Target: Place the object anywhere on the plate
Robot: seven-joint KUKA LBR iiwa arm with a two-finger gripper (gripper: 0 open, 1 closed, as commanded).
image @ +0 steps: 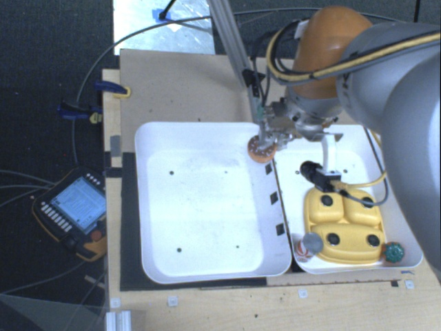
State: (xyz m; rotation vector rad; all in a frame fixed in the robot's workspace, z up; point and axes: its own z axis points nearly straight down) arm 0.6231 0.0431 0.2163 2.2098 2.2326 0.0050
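Light falls evenly from above onto my bench; both white bins (200, 212) look bright, almost washed out. A foil sheet (162, 19) at the top glares. My arm (393, 81) looms soft and blurred. The floor stays dark. Overall grainy.

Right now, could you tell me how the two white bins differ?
The left bin shows a bare floor with a few dark dots; the right bin holds a yellow tray, a grey knob and a green ball. The arm overhangs the right bin, not the left. Both are shallow and white.
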